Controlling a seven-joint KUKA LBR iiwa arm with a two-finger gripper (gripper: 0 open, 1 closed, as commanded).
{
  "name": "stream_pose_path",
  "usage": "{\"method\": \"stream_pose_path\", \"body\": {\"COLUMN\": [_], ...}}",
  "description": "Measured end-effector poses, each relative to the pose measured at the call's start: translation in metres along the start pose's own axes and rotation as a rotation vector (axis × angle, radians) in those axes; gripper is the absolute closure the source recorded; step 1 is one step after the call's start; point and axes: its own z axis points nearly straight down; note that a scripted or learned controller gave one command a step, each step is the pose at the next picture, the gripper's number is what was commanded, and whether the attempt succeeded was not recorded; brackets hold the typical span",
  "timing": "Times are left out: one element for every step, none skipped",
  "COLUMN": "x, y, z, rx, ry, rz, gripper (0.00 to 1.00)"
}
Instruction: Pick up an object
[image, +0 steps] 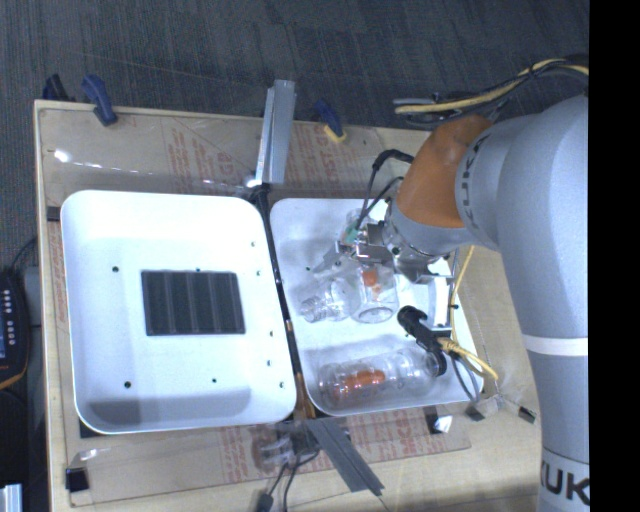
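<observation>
We see the gripper low over the far half of the right bin, reaching in from the view's right. We cannot tell whether it is open or closed, and nothing shows plainly as held. The nearest candidates are the clear cups, a loose cluster just below the gripper in the view, at the bin's middle. Nearer the bin's front edge lies a clear bottle with something orange inside. It is on its side, its long axis running left to right across the view. The left bin holds a dark ribbed panel, well apart. We judge the cups the shorter reach: a small shift toward the front edge, then down.
</observation>
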Motion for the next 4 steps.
{"method": "stream_pose_path", "body": {"x": [-0.042, -0.004, 0.034, 0.037], "y": [0.008, 0.004, 0.003, 0.049], "z": [-0.004, 0.041, 0.041, 0.044], "rx": [0.011, 0.007, 0.008, 0.011], "ry": [0.002, 0.004, -0.017, -0.012], "rz": [-0.104, -0.487, -0.433, -0.481], "gripper": [0.0, 0.0, 0.0, 0.0]}}
